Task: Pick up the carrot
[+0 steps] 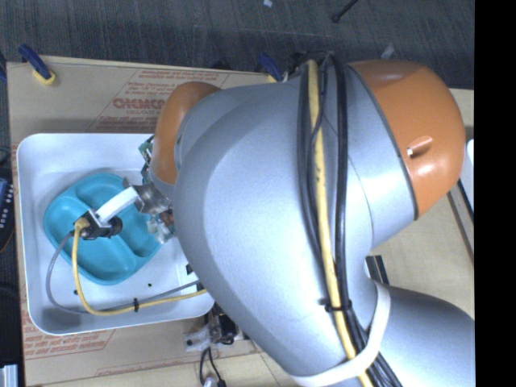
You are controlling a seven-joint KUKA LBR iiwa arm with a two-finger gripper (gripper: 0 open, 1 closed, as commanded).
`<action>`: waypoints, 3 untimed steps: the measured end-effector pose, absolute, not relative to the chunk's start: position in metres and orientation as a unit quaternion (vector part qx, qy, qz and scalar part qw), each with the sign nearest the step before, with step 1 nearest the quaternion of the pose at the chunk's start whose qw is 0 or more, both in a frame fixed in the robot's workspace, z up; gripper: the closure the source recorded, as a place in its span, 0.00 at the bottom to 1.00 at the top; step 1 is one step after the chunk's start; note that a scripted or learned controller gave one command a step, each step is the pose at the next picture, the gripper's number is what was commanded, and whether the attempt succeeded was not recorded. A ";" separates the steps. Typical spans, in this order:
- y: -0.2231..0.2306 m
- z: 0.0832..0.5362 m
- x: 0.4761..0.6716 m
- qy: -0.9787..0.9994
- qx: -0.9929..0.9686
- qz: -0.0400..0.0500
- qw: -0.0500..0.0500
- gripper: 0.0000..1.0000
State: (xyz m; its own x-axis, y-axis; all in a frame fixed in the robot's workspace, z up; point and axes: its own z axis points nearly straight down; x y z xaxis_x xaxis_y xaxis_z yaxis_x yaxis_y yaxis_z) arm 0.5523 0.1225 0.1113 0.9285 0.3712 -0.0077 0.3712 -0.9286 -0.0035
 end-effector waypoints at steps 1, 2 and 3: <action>0.114 0.107 0.564 -0.112 -0.994 0.003 0.009 1.00; 0.116 0.117 0.564 -0.119 -0.993 0.006 0.009 1.00; 0.096 0.403 0.574 -0.190 -0.982 0.002 0.000 1.00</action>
State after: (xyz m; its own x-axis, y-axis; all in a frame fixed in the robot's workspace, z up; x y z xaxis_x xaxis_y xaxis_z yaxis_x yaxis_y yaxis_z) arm 0.5736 0.0955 0.4034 0.9279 0.3727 -0.0031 0.3727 -0.9280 -0.0011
